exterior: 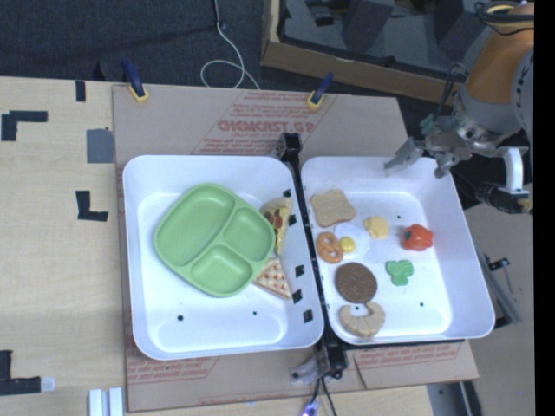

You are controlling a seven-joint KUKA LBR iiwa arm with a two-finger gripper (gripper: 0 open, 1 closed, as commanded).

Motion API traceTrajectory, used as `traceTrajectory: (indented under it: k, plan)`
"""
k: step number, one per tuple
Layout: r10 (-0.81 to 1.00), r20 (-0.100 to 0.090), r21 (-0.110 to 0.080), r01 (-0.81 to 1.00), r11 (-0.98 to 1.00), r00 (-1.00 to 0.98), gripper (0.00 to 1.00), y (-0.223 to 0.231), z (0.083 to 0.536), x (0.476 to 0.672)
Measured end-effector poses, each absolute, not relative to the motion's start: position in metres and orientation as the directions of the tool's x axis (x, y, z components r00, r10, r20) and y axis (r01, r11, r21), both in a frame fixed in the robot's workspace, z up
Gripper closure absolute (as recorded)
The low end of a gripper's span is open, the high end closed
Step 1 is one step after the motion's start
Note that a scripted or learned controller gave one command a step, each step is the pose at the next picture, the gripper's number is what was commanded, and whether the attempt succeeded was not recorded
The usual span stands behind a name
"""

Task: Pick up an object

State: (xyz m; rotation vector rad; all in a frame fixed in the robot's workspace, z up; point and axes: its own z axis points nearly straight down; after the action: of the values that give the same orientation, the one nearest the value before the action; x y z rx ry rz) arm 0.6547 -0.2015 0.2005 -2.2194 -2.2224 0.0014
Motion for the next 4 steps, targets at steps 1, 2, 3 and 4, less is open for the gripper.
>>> traceTrajectory:
  k: [1, 2, 3, 4]
  plan:
    - [1.0, 0.0, -0.004, 1.0, 0.001, -0.001, 0.0, -0.204, 0.079, 0.621]
    - [1.0, -0.002, 0.002, 1.0, 0.001, -0.001, 0.0, -0.214, 0.086, 0.586]
    - [1.0, 0.0, 0.005, 1.0, 0.002, -0.002, 0.0, -0.223, 0.087, 0.555]
    - [1.0, -0.003, 0.005, 1.0, 0.002, -0.002, 1.0, -0.223, 0.098, 0.556]
